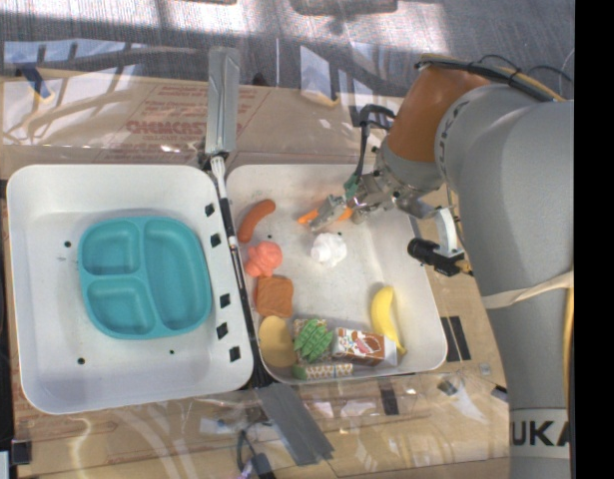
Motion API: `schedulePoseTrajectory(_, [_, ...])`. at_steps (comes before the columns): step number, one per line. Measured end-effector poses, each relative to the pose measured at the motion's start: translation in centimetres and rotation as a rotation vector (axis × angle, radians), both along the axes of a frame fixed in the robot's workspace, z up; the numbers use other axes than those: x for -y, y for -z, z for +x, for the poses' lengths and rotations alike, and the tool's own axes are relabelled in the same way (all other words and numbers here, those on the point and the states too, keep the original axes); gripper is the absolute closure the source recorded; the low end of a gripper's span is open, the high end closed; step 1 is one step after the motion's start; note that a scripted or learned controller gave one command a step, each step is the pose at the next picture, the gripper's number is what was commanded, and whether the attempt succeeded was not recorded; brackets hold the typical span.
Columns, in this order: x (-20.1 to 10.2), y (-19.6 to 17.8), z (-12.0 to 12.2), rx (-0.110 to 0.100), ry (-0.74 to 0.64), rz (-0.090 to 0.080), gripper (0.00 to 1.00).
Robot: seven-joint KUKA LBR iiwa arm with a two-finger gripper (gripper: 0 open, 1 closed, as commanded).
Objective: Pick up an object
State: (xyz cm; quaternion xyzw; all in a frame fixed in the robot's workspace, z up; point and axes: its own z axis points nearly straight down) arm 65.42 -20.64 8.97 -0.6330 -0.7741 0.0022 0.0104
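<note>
Currently logged, placed relative to the white crumpled object (327,249): gripper (335,211) just above it, closure impossible to tell; orange carrot (310,217) by gripper tip; sausage (255,220) further left; banana (384,317) lower right; teal divided tray (145,275) in far-left bin.

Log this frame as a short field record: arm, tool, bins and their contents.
arm: grey KUKA arm reaching in from the right
tool: low over the right bin's far side, at a small orange piece
left bin: teal divided tray
right bin: sausage, white lump, banana, green toy, snack packet
grasp: unconfirmed
</note>
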Motion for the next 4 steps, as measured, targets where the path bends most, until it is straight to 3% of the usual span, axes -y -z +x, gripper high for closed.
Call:
schedulePoseTrajectory(1, [-4.6,-0.2,0.3,0.015,0.069,-0.009,0.00])
schedulePoseTrajectory(2, [-10.9,-0.8,0.3,0.015,0.002,-0.009,0.00])
schedulePoseTrajectory(3, [-10.6,-0.3,0.2,0.015,0.170,-0.011,0.00])
schedulePoseTrajectory(4, [-10.9,-0.3,0.2,0.014,0.166,-0.011,0.00])
